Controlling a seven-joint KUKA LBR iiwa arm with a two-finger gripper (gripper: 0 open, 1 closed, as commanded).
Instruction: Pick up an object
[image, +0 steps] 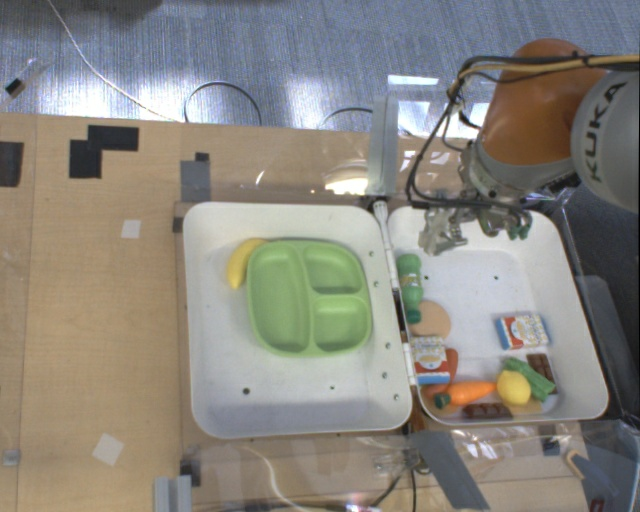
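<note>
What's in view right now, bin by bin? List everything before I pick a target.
left bin: 1, white, left half of the bench
divided plate: 1, green, middle of left bin
banana: 1, yellow, left bin, against the plate's upper left edge
right bin: 1, white, beside the left bin
bottle: 1, green, right bin, near the left wall
round biscuit-like piece: 1, tan, below the bottle
small box: 1, blue, white and red, right side of right bin
carton: 1, white and red, lower left of right bin
carrot: 1, orange, front of right bin
lemon: 1, yellow, front right
arm: 1, grey with orange band, from the right
hand: 1, metal, over the right bin's back edge
</note>
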